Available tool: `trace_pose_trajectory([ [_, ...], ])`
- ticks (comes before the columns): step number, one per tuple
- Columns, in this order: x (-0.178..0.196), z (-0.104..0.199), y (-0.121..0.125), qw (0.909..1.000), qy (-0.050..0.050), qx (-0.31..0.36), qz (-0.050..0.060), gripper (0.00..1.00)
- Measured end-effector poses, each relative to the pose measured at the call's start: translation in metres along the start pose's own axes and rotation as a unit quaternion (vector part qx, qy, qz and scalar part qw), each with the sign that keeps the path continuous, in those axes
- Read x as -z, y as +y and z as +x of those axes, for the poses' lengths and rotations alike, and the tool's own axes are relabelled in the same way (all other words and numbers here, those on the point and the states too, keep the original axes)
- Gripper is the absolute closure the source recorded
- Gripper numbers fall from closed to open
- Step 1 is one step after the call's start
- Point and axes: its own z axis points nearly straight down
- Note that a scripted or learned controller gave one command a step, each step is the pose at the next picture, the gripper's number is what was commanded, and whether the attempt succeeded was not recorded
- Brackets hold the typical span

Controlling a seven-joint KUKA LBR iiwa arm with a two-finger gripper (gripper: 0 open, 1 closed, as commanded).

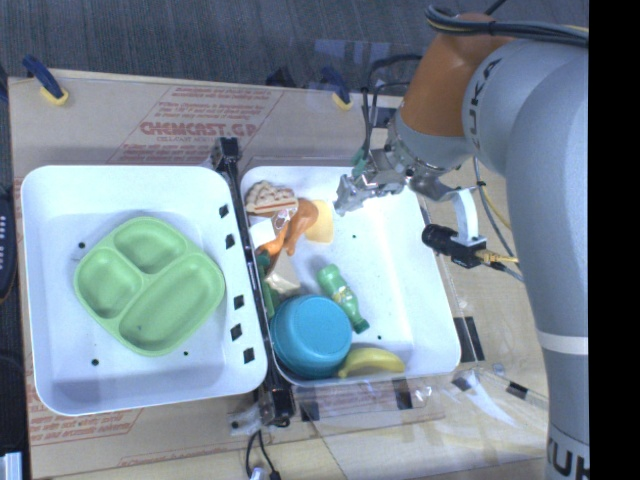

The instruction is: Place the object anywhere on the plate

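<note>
Green plate [150, 284] (left bin [40, 268]), unobstructed

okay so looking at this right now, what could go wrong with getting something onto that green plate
The toys in the right bin are crowded along its left wall: the blue bowl, banana and green bottle touch, so a grab may catch two or slip. The pincer must also clear the divider to reach the green plate.

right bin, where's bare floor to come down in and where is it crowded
Bare floor runs along the right bin's right side, between the green bottle and the right wall, below the gripper. The left side is crowded: sandwich, carrot, blue bowl, banana.
</note>
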Motion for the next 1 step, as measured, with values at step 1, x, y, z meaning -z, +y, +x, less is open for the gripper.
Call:
trace_pose_trajectory([
  [1, 0.0264, 0.0878, -0.0404, 0.9976, 0.0, 0.07, -0.002, 1.0],
])
